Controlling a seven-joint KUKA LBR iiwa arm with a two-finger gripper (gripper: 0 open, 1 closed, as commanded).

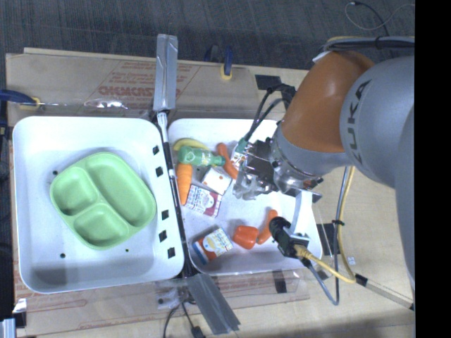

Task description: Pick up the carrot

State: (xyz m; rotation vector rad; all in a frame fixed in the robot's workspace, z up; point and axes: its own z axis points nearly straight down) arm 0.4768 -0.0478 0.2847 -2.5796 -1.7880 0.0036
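The carrot [184, 181] lies untouched near the left wall of the right-hand bin [296, 255], just below a green and yellow toy [192, 152] and beside a small carton [204, 201]; the pick-up, by this showing, is not yet made; the arm's tool [246, 178] hangs over the middle of the same bin, a little to the carrot's right, with the carton between them; whether it is released or clenched cannot be told, the bulky wrist covering it; the left-hand bin [35, 259] holds a green divided plate [103, 199]; several orange pieces [245, 236] lower in the bin are hard to identify.
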